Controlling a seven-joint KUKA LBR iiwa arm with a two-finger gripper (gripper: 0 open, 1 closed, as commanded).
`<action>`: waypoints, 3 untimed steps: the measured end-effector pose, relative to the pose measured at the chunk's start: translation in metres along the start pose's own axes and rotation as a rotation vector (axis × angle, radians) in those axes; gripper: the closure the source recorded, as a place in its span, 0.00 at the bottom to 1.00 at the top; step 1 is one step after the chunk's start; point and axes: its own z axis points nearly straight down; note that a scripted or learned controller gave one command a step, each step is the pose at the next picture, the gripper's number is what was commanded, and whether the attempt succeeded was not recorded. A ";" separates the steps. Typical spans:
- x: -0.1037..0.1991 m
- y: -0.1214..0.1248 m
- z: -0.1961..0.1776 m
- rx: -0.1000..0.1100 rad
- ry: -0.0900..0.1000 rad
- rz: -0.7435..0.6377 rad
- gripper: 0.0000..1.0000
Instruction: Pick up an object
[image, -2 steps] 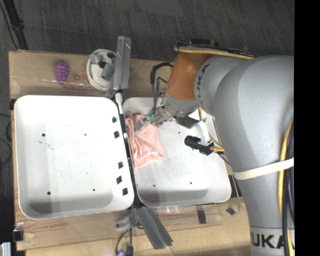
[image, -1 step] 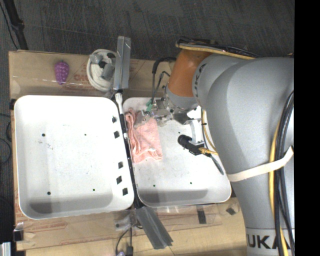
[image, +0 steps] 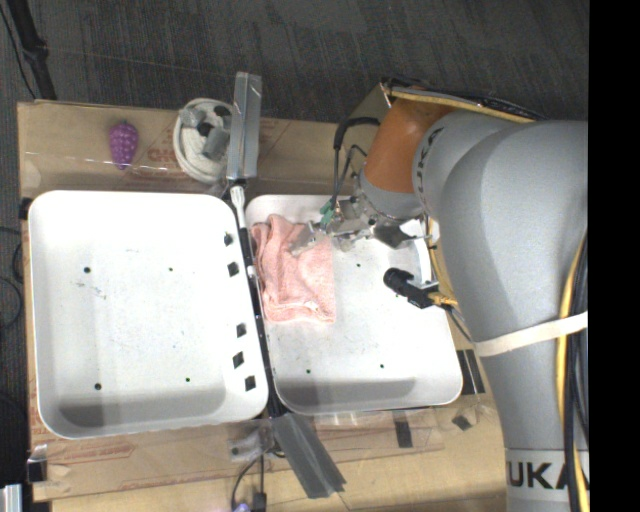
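At the near edge of the desk (image: 70, 125), a grey metal bracket (image: 305, 455) projects from the junction of the two bins. To its right, the base of the arm (image: 500, 230) carries white lettering (image: 545, 476), of which "UKA" is legible; the remainder is cut off. The left bin (image: 130, 300) shows a bare white floor with several small dark spots. Small black clips (image: 240, 330) are fitted along the wall shared by the bins. The right bin (image: 370, 345) contains the pink cloth (image: 295, 275), crumpled and lying on the bin floor against the left wall, in the far half of the bin. The gripper (image: 335, 222) is positioned at the far right corner of the pink cloth, low over the bin floor; contact with the cloth cannot be confirmed, and it cannot be told whether the gripper is open or closed. The orange band (image: 395, 150) sits directly behind the gripper. On the desk beyond the bins lie a purple knobbly object (image: 123, 143), a white round coil-like object (image: 200, 140), and an upright grey metal bar (image: 244, 125). No writing on these items is legible.
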 end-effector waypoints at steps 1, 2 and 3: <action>0.035 0.004 0.001 0.004 0.002 -0.097 0.00; 0.076 0.011 -0.100 0.000 -0.001 -0.422 0.00; 0.072 0.011 -0.124 0.000 -0.001 -0.636 0.00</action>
